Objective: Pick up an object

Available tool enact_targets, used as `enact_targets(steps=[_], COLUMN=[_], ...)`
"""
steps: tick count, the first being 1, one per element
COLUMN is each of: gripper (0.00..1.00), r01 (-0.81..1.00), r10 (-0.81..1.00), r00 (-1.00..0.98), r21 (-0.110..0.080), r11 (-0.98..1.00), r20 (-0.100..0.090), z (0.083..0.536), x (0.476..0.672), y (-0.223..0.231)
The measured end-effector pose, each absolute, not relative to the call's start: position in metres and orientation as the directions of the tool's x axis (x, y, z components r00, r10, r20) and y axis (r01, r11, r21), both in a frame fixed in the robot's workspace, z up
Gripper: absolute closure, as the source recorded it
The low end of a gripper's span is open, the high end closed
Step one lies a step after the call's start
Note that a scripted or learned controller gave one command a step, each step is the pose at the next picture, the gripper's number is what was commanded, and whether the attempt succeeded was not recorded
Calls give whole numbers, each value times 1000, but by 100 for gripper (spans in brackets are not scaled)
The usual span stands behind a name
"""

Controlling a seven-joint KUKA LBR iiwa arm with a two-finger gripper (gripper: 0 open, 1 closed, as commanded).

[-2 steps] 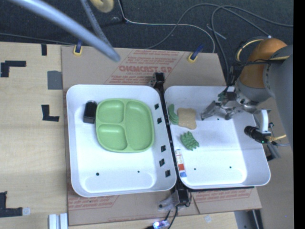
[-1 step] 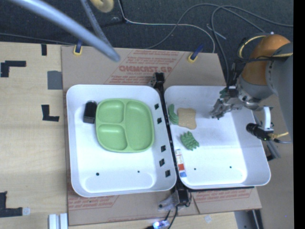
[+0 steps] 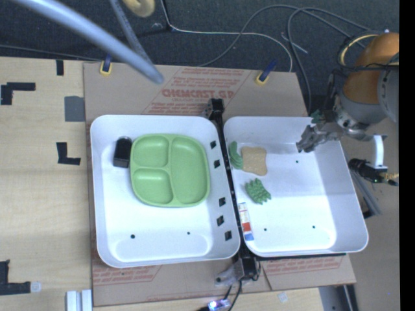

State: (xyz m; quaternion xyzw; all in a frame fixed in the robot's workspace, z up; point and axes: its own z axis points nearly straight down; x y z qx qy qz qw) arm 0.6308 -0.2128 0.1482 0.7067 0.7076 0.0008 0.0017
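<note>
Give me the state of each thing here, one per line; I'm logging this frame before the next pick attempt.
Green divided plate: flat in the left bin, compartments bare.
Black block: beside the plate's left edge.
Tan piece: lying in the right bin.
Green toy: lying below the tan piece, apart from it.
Marker: along the right bin's left wall.
Claw: over the right bin's upper part, holding nothing visible.
</note>
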Motion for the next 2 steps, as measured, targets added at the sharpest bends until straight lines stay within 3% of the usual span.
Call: enact_targets(steps=[2], gripper=[100], r01=[1000], r10=[1000], r00=[-1], r21=[6], r11=[1], r20=[-2], z=[256], x=[634], y=[-216])
